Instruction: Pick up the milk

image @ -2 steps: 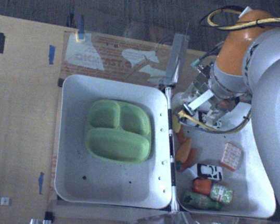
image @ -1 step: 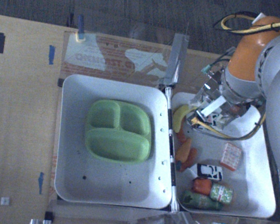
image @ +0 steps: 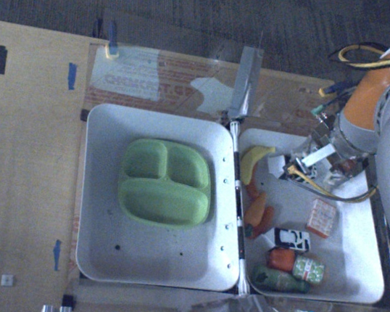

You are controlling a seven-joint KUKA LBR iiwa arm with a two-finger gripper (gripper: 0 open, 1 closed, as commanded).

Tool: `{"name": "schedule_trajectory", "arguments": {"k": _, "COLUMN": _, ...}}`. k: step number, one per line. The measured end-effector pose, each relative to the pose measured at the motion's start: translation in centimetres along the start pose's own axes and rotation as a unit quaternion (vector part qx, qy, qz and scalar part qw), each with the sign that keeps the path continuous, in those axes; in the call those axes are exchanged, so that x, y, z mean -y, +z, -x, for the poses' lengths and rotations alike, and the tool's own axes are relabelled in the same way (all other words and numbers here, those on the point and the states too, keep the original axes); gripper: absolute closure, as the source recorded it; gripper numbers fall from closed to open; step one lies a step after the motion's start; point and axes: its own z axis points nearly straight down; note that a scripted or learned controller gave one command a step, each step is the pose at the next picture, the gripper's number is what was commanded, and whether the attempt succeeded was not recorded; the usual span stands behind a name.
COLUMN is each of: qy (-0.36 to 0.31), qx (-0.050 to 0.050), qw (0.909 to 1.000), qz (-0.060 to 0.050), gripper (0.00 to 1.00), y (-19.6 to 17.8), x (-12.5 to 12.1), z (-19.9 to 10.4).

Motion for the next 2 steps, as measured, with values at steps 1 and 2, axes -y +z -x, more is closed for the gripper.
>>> {"name": "schedule_trajectory", "arguments": {"k": 1, "qy": -0.002, "qx": -0.002, "qw": 1.0000, "qz": 0.001, "gripper": 1.00, "y": -1.1, "x": 0.1, "z": -0.4}}
{"name": "schedule_trajectory", "arguments": {"k": 2, "qy": -0.076, "qx": 0.002, "qw": 0.9971, "qz": -0.003, "gripper": 1.00, "y": -12.7, "x": -2.2, "z": 1.5}}
